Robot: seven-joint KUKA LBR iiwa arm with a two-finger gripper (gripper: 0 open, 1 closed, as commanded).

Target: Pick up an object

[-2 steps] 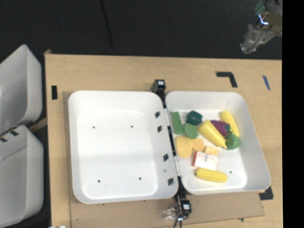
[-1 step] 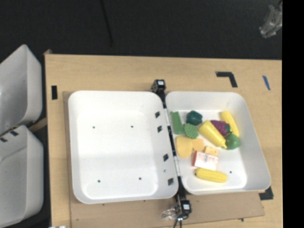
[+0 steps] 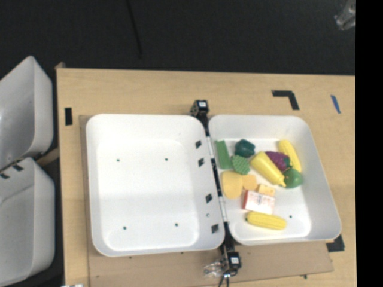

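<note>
On the bench (image 3: 149,88), the right bin (image 3: 320,220) holds toy food: a corn cob (image 3: 266,221) nearest, a red-and-white carton (image 3: 260,202) just beyond it, then a yellow pepper (image 3: 267,167), green stick (image 3: 223,154) and purple piece (image 3: 277,158) farther back. The left bin (image 3: 143,181) sits touching it. The claw's state cannot be told.

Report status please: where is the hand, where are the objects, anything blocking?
Hand at top right, off the bench, away from both bins. Toy foods piled in right bin, none picked. Nothing over the pile.
</note>
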